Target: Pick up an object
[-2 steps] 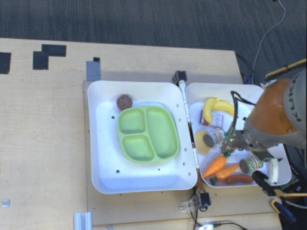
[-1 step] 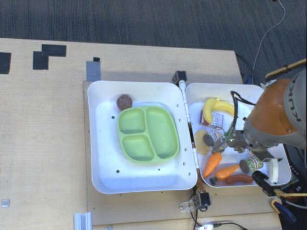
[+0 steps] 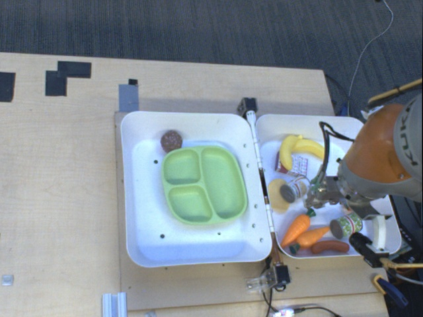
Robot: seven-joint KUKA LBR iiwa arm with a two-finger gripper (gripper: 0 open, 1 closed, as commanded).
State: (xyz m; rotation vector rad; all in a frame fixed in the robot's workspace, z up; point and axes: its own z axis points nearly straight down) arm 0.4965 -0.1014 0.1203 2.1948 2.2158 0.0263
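Nothing is lifting yet, as far as I can judge; the pick is looking not yet done. Arm [image 3: 380, 154] is reaching in from the right, wrist bending down over the right bin [image 3: 269, 152]. Gripper [image 3: 322, 195] is hanging low among the items, just beside the carrot [image 3: 295, 228] and can [image 3: 289, 191]; banana [image 3: 299, 148] is lying farther back. Can't tell the grip state; nothing is showing as held.

My desk [image 3: 59, 177]: pale wood grain, black square markings [image 3: 66, 76] near its far left edge. Beyond it, dark grey carpet floor [image 3: 198, 18]. A thin cable [image 3: 370, 38] trails across the carpet, upper right.
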